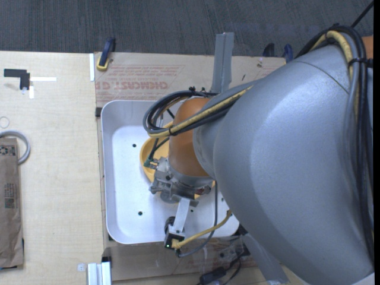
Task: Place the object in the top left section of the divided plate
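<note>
The big grey arm (pixel 285 159) reaches in and covers most of the right side. Its orange band (pixel 187 138) sits right over the white bin (pixel 122 177). Black and yellow cables (pixel 157 114) loop beside the band. Below the band is the gripper (pixel 171 189), low over the bin floor. I cannot tell if it is spread wide, pressed together or pinching something, because the arm is in the way. A thin yellow edge peeks out just left of the band, and I think that is the plate (pixel 146 157), but so little of it shows that I am not sure. It lies in the bin, mostly under the arm. I cannot pick out the object or the walls that split the plate, so I cannot say which part the gripper is over. The object may be under the gripper or on the plate. The bin sits on brown cardboard (pixel 142 79) on the pale worktop (pixel 53 159), and a brown paper bag (pixel 9 200) lies far off to the left. Things could go wrong from here. If the gripper is a bit off, the object could land in the wrong part of the plate or on a wall between parts. If the gripper goes down too far, it could push the plate and slide it. The loose cables could also brush the bin wall or the plate when the arm turns.
</note>
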Robot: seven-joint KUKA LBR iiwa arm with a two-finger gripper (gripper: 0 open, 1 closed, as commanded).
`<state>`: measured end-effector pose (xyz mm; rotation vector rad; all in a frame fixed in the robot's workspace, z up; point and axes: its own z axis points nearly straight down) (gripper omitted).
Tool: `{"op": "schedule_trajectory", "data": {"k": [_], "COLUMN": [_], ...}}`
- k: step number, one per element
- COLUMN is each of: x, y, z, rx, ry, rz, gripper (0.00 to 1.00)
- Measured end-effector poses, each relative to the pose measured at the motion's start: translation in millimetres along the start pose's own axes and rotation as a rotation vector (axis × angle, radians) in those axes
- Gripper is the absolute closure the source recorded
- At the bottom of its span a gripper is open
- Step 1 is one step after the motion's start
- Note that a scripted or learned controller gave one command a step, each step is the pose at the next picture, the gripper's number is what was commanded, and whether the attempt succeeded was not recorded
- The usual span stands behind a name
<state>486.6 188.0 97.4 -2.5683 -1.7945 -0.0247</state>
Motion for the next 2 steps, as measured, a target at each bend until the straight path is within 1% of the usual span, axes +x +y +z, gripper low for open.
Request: {"op": "schedule_trajectory", "data": {"k": [1, 2], "x": [36, -38], "y": [-19, 62], "z": [1, 1], "rx": [-0.007, -0.007], "ry": [-0.012, -0.011], "rz": [0.035, 0.081], "gripper": [1.00, 1.00]}}
